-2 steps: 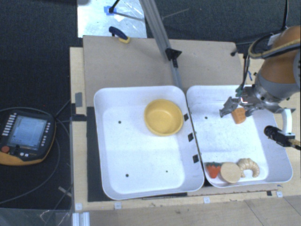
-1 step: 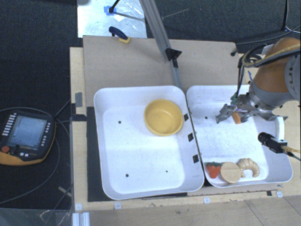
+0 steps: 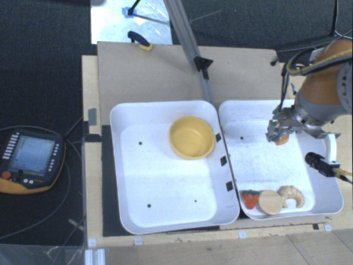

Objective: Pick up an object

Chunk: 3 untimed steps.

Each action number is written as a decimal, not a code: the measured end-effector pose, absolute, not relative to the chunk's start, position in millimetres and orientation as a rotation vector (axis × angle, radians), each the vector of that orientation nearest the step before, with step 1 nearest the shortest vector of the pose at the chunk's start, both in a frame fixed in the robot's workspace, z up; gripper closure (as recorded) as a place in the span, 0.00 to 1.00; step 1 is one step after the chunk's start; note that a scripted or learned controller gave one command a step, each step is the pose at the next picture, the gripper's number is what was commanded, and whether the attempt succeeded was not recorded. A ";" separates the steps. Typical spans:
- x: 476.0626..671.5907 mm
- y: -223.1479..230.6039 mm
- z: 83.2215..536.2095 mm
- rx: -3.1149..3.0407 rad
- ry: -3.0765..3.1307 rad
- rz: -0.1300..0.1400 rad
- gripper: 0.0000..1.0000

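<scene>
Two shallow white bins sit side by side on the tan surface [image 3: 154, 76]. The left bin [image 3: 138, 203] holds a yellow bowl [image 3: 191, 137], upright, near its upper right corner and close to the wall shared with the other bin.

The arm [image 3: 325, 87], grey with an orange band, reaches in from the right over the right bin [image 3: 259, 164]. Its claw [image 3: 277, 134] hangs low over the upper middle of that bin, pointing down. A small orange object [image 3: 282, 141] shows right at the tip of the claw, partly covered by the grey metal. It seems to be pinched there, but the view is too small and too crowded to tell whether the claw is clenched on it, merely touching it, or whether the object rests on the bin floor; I cannot tell the claw's state.

Along the lower edge of the right bin lie three more things in a row. A small red and orange piece with a bit of green [image 3: 250, 199] is on the left, a round tan disc [image 3: 271, 202] is just beside it and seems to touch it, and a pale curled pastry shape [image 3: 292, 195] is on the right, touching or overlapping the disc.

A black clip-like part [image 3: 319, 163] juts out below the arm at the right wall of the bin.

Off the surface to the left, a control pendant [image 3: 30, 160] with a lit screen lies on the dark floor. A grey pole [image 3: 185, 35] slants across the top of the surface.
</scene>
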<state>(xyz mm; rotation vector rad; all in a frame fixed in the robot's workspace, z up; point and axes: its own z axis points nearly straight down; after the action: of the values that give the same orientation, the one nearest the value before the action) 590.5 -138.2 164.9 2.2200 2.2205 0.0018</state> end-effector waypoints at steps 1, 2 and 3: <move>591.5 -142.9 226.9 2.218 2.219 0.005 1.00; 592.2 -143.1 255.4 2.219 2.220 0.003 1.00; 590.6 -93.9 262.1 2.216 2.226 0.003 1.00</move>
<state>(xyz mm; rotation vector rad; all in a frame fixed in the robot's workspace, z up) 590.6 -93.9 262.1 2.2158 2.2261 0.0029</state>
